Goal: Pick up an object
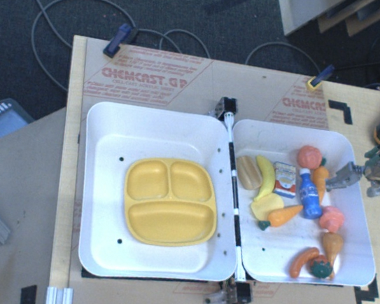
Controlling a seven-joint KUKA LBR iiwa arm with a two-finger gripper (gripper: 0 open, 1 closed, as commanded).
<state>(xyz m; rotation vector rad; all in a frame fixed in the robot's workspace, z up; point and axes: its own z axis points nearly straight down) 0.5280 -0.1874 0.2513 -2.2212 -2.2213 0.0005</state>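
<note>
toy food lies heaped in the right bin [349, 267], to be picked from beside the gripper [353, 175].

the gripper is seen at that bin's right rim, jaws parted, nothing held. the blue bottle [309, 195] at the bin's middle is judged light, stiff, slick, best taken across its body. counted: one banana [266, 176], two carrots, two pink balls; one yellow tray [170, 201] left of the bin.

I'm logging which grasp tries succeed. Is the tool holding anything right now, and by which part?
Nothing is held. The tool sits at the right bin's far right rim, with no toy between its fingers; the toys lie in the bin.
</note>
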